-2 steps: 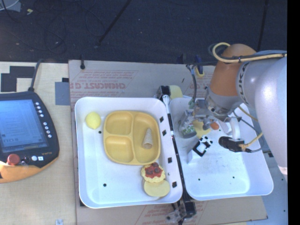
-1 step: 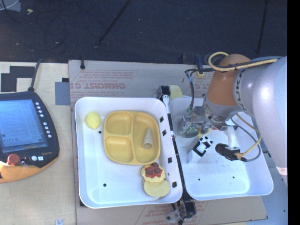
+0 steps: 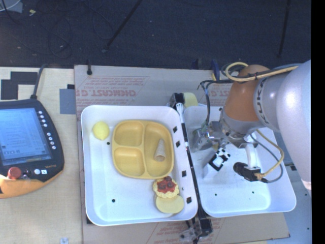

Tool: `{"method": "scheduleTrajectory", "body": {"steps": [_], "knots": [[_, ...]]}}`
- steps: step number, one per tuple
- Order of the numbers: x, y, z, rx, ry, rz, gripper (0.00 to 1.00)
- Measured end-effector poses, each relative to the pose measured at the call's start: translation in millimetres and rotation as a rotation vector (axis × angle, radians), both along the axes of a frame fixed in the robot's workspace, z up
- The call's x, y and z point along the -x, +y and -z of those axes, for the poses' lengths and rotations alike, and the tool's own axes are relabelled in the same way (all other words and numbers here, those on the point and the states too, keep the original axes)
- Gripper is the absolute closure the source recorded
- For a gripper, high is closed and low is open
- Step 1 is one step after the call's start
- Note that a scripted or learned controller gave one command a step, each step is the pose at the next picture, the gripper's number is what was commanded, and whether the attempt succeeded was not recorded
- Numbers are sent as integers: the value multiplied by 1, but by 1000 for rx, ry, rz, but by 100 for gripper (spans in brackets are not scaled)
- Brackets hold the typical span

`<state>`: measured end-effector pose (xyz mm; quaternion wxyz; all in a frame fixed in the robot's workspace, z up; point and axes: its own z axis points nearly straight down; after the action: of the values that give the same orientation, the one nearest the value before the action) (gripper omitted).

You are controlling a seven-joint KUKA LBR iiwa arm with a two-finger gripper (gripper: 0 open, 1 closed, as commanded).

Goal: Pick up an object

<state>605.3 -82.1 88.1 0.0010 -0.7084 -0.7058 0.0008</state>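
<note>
Left bin [image 3: 91,187]: divided tray [image 3: 133,156] at centre, a small cone [image 3: 160,150] lying in its right compartment; a ball [image 3: 100,130] left of the tray at the far-left corner; a round toy pastry [image 3: 167,192] near the tray's near-right corner. Right bin [image 3: 254,202]: gripper [image 3: 219,159] over its far-left part. Bench [image 3: 66,207]: a pendant [image 3: 28,144] left of both bins.

Cut off at the right edge: the arm [image 3: 289,100]. Hidden under its wrist: the right bin's [image 3: 254,200] far wall and the gripper's [image 3: 219,159] upper body. Fingertips too small to judge. Cropped at the left: the tablet [image 3: 25,139].
</note>
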Motion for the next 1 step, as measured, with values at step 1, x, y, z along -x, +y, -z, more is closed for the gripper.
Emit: {"method": "scheduleTrajectory", "body": {"steps": [1], "knots": [[22,-4,0,0,-1,-2,0]]}}
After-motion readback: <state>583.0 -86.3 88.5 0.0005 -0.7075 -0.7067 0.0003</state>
